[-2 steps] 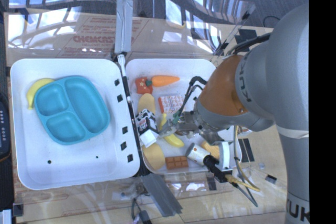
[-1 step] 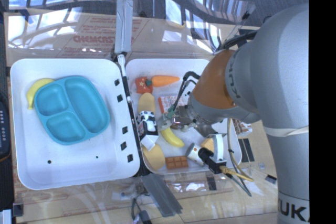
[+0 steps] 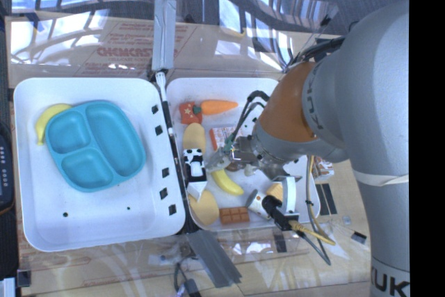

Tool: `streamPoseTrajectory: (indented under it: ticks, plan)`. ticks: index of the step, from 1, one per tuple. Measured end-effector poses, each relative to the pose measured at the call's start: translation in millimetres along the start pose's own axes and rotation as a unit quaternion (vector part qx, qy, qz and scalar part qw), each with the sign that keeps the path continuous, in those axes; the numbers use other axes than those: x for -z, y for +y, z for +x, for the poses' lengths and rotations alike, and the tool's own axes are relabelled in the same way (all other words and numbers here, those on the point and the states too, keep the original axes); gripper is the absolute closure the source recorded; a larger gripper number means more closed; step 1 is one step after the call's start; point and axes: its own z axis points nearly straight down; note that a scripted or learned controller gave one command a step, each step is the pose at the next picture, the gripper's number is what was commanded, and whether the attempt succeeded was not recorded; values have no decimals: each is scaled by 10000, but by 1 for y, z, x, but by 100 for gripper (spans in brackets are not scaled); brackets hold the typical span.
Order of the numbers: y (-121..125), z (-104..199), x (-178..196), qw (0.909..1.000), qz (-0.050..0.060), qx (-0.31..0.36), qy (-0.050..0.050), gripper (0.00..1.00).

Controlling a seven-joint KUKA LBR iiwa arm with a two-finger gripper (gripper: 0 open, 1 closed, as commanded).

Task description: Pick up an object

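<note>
From the overhead camera, my gripper (image 3: pixel 226 158) hangs low in the right bin (image 3: pixel 208 88), among crowded toy food. I cannot tell how it is set or whether it has hold of anything. A small banana (image 3: pixel 227 182) lies just below it, a panda figure (image 3: pixel 195 163) just to its left, and a carrot (image 3: pixel 218 107) farther up. In the left bin (image 3: pixel 28 149) sits a blue divided plate (image 3: pixel 95 144). The risk, I judge, is clutter: closing here could catch two pieces or nudge the banana aside.

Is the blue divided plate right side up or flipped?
Right side up: the blue divided plate shows three open compartments facing up, lying in the left bin.
</note>
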Motion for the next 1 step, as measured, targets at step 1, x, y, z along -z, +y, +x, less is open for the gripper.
streamPoseTrajectory:
  ticks: [1]
  plan:
    - [0,0,8,10000,15,19,4,100]
